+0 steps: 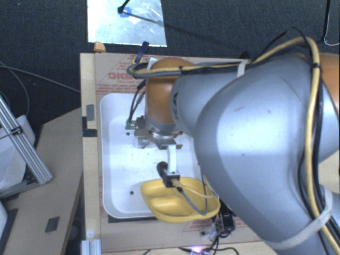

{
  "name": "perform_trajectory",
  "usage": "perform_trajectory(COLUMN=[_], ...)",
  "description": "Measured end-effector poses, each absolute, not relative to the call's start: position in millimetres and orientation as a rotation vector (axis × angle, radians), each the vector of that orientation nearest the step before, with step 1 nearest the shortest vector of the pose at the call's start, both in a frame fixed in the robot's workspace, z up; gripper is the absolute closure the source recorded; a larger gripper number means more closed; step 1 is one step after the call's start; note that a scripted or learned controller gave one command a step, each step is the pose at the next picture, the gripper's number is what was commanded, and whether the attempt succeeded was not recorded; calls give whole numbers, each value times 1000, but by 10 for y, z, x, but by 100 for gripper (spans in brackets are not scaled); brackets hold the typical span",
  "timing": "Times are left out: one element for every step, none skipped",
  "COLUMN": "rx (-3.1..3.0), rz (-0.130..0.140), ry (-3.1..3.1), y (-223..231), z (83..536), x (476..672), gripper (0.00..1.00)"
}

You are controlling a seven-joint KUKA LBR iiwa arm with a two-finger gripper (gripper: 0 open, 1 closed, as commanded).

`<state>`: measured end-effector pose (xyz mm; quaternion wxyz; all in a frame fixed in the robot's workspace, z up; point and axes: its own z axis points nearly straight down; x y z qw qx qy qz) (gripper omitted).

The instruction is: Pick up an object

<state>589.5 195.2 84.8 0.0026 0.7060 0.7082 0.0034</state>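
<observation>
Over the white bin (114, 158) the gripper (157, 137) hangs low, open or closed I cannot tell, and the yellow object (178, 205) lies at the bin's near rim, so the pick seems not yet done.

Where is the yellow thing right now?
In the camera view, the yellow thing lies at the near edge of the white bin, low in the picture, just left of the big grey arm.
</observation>
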Motion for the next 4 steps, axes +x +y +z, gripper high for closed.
perform_trajectory(rx=[2225, 2217, 2210, 2225], rz=[-6, 5, 13, -5], ry=[2223, 2222, 2230, 2219], y=[1755, 1720, 2389, 1897], z=[840, 847, 855, 838], x=[4920, 5414, 5964, 5641], gripper=[100, 100, 100, 100])
